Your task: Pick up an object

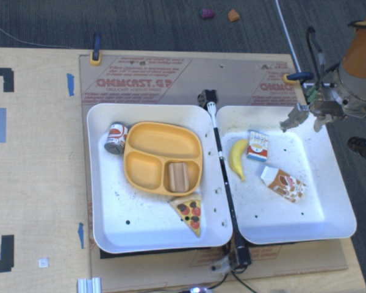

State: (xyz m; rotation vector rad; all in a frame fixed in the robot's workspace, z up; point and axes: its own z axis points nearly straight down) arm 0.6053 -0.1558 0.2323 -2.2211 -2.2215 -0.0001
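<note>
Yellow banana (237,158), orange-yellow tray (147,140)

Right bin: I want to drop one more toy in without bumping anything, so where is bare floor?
In the right bin, the near strip below the banana and the brown packet is bare. The far middle is crowded, with the small carton beside the banana and the gripper over the far edge.

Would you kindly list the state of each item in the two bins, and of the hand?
soda can: on its side, left bin, touching the tray's left edge
yellow tray: flat, left bin
hot dog: lying in the tray's lower right compartment
pizza slice: flat, just below the tray
banana: lying, right bin
small carton: lying beside the banana
snack packet: lying flat, right bin
hand: open, above the right bin's far corner, holding nothing
</note>
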